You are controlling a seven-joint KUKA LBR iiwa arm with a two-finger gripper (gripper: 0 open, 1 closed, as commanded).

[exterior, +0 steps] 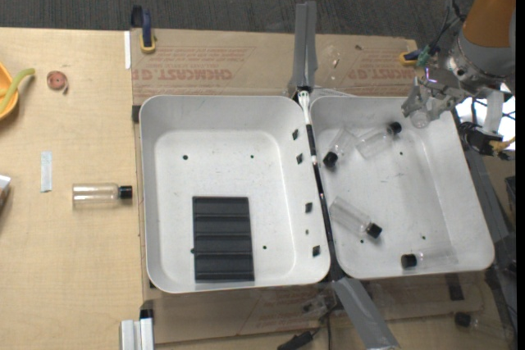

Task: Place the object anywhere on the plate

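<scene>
Over the far right corner of the right bin (484, 254) hangs the gripper (420, 112), and a small clear bottle (420, 117) appears to sit between its fingers, though the glare makes this hard to confirm. The plate, a black ribbed slab (221, 238), lies in the left bin (156, 176), well apart. Such a bottle is probably light, stiff and slick; gripping across its body seems safest. More clear bottles (354, 218) lie in the right bin.
</scene>
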